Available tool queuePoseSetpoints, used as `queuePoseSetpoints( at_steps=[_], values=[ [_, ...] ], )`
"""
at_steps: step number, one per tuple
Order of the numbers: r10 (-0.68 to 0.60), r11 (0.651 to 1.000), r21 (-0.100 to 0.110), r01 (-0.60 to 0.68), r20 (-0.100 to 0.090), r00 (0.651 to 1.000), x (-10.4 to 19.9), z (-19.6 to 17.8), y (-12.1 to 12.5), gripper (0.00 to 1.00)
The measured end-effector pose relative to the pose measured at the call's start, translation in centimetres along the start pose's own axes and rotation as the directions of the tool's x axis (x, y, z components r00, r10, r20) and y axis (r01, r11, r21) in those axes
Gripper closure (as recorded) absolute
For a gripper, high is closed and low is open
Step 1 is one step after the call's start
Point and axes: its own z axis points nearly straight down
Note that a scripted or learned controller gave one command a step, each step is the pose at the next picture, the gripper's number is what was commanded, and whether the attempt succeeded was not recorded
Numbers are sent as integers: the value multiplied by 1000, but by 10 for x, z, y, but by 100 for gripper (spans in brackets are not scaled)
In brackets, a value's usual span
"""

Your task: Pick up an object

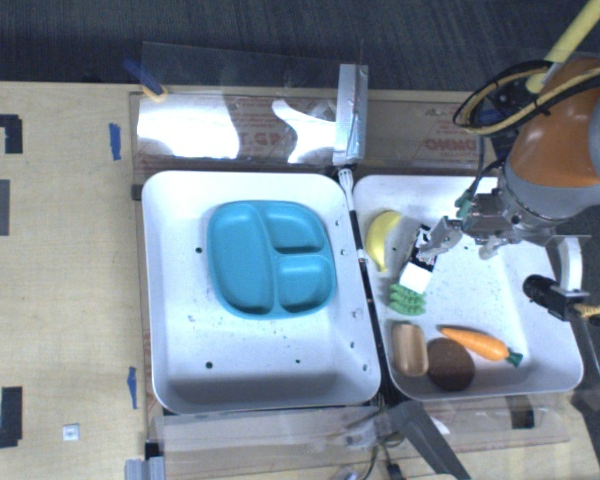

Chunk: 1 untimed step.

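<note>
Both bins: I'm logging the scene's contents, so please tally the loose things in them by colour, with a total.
Blue: 1, the divided plate in the left bin
Yellow: 1, the banana in the right bin
Green: 1, the small green item
Orange: 1, the carrot
Tan: 1, the bread-like piece
Dark brown: 1, the round lump
Total: 6
</note>
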Motion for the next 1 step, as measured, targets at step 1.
queuePoseSetpoints(
  at_steps=[1],
  values=[
    [130,991,-4,-130,0,991,3,93,33,0]
  ],
)
